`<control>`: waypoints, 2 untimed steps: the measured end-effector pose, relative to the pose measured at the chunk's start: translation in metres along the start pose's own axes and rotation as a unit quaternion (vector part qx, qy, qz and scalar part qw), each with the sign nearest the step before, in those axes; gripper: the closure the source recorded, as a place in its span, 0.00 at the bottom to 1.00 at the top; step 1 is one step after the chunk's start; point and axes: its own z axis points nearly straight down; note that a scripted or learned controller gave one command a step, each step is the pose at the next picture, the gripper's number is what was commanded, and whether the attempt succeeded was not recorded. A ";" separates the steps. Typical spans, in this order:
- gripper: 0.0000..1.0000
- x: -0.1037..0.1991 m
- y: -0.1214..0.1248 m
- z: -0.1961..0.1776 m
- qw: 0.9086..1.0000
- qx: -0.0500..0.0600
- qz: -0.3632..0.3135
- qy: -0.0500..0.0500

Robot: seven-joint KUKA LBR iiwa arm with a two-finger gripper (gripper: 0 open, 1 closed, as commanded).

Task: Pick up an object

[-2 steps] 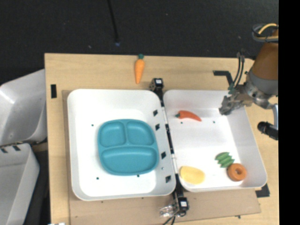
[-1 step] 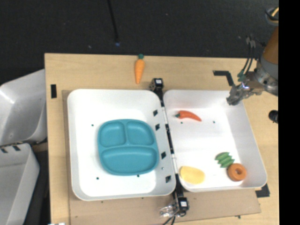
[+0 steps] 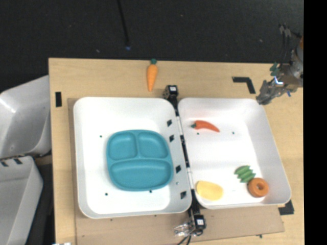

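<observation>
The gripper (image 3: 270, 92) hangs over the bench just outside the right bin's (image 3: 265, 117) far right corner; whether its fingers are spread or closed cannot be told, and nothing shows between them. The nearest candidate, a red chili pepper (image 3: 206, 126), lies inside that bin toward the divider, its long axis running roughly across the bin. The green piece (image 3: 244, 174), orange ring (image 3: 258, 187) and yellow piece (image 3: 209, 190) sit along the near edge, farther off.
</observation>
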 end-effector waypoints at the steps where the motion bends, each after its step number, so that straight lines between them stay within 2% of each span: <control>1: 1.00 0.049 -0.004 -0.004 1.000 0.002 -0.001 0.001; 2: 1.00 0.109 0.001 0.000 1.000 0.003 -0.002 0.002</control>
